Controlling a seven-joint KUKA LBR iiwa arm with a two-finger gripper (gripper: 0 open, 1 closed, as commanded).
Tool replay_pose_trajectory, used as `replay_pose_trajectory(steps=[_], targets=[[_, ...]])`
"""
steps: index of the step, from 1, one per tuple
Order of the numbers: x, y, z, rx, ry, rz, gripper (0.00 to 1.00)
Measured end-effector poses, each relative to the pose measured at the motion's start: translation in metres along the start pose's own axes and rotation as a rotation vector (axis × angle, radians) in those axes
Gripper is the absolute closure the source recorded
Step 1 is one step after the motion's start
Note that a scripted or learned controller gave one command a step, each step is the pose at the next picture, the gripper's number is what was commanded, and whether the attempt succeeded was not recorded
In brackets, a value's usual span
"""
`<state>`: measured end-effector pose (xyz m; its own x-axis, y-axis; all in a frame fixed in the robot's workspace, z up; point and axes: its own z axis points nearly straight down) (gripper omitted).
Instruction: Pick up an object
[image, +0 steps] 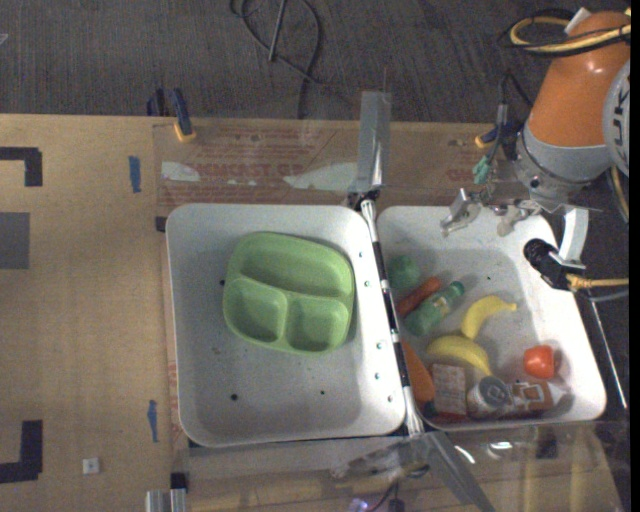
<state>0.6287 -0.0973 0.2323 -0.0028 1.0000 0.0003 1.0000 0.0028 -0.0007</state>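
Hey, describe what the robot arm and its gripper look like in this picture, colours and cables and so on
The arm enters from the right: a rounded orange band with grey casing beside it and dark lettering at the far edge. Yellow and black cables loop over its top. Below sits a metallic silver gripper assembly with small green parts on its side. A black cylindrical piece with a yellow cable hangs by the bin rim.

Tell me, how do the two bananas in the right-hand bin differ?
The upper banana looks slimmer and more curved, running up to the right; the lower banana looks plumper and lies nearly level. The upper one lies on bare bin floor near a green bottle; the lower one lies against the packets at the bin's front. Both are yellow and lie loose, away from the gripper.
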Motion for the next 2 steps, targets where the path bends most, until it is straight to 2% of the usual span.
replay_pose_trajectory(steps=[1, 2], targets=[[-0.031, -0.1, 0.088, 0.001, 0.0, 0.16, 0.0], [-0.065, -0.133, 0.143, -0.01, -0.002, 0.06, 0.0]])
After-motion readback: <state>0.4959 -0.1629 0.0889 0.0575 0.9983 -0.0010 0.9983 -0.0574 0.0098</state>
